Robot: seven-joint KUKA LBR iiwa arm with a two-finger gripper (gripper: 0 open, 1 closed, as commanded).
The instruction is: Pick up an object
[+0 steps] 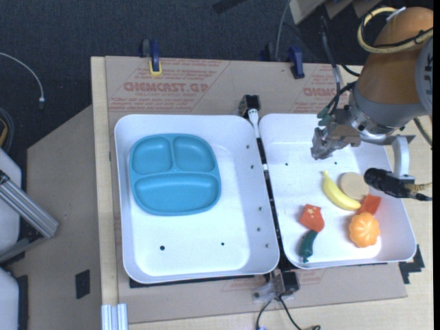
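Banana lies in the right bin near the fingers, whose state I cannot tell; board reads "CHEMCAST GP".

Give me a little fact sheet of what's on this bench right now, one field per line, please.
left bin: holds a blue divided plate
right bin: holds toy foods
foods: yellow banana, red pepper, green pepper, orange pumpkin, small red piece, pale round piece
gripper: over the upper part of the right bin, above the banana in the picture
grasp: nothing visibly held
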